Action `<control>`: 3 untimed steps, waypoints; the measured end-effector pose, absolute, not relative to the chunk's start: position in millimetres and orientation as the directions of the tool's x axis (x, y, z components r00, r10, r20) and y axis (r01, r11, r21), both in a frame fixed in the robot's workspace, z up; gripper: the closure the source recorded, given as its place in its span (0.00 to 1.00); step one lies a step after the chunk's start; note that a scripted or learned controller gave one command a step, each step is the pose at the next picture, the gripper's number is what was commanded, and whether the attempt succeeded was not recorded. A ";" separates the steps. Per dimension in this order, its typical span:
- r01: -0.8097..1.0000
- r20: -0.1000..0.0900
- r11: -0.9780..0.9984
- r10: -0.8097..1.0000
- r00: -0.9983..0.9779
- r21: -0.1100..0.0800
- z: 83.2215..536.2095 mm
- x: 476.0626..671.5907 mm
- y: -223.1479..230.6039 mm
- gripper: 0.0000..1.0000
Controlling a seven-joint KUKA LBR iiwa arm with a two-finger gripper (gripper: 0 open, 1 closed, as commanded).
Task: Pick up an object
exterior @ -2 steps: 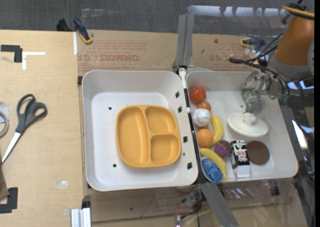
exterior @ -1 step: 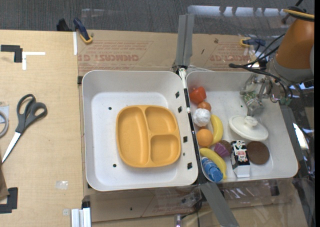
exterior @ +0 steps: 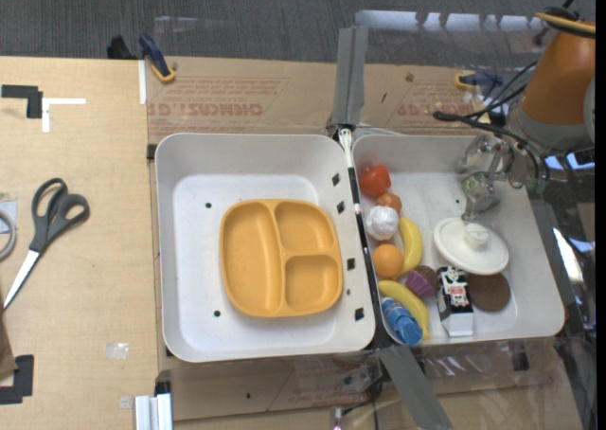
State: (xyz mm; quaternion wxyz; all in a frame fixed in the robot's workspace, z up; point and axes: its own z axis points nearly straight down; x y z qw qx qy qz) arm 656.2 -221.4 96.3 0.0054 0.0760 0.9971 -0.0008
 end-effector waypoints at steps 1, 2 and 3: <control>0.191 -0.011 0.982 0.191 -0.981 0.000 96.6 657.6 -221.8 0.00; 0.201 -0.010 0.980 0.200 -0.980 0.000 96.2 656.7 -221.5 0.00; 0.185 -0.007 0.983 0.185 -0.983 -0.001 94.7 643.3 -221.4 0.00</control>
